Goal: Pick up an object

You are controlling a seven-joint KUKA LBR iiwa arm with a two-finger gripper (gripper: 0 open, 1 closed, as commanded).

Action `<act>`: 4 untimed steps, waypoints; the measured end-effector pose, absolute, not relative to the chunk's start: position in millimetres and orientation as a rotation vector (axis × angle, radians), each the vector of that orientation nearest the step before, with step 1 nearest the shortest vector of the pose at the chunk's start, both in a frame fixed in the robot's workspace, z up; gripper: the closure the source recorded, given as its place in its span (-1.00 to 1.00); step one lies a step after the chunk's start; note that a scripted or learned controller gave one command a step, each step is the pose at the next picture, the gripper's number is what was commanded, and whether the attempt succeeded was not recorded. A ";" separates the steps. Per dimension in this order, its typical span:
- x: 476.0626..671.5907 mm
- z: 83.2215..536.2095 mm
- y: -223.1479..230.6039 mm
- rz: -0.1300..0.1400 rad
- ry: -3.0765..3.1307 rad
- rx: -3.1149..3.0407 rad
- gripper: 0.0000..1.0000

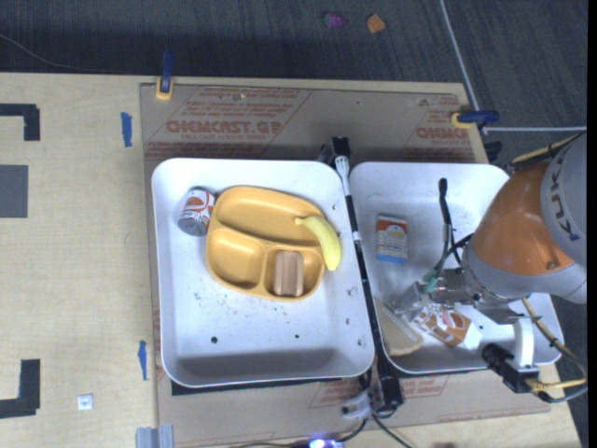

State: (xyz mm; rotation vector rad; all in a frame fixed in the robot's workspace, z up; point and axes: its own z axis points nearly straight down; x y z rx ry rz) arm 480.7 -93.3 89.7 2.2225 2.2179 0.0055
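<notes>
The gripper is down in the right bin over a crinkly packet; I can't tell whether it grips. Nothing is lifted yet.

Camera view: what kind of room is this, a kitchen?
Probably a robot test lab, not a kitchen: two white bins on a clamped board, a grey-and-orange arm, and toy-like food such as a banana.
</notes>
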 end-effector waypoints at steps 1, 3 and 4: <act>482.7 100.4 -98.7 0.003 2.198 2.212 1.00; 481.3 89.4 -94.8 0.005 2.213 2.219 -1.00; 483.0 100.3 -99.6 0.003 2.196 2.211 1.00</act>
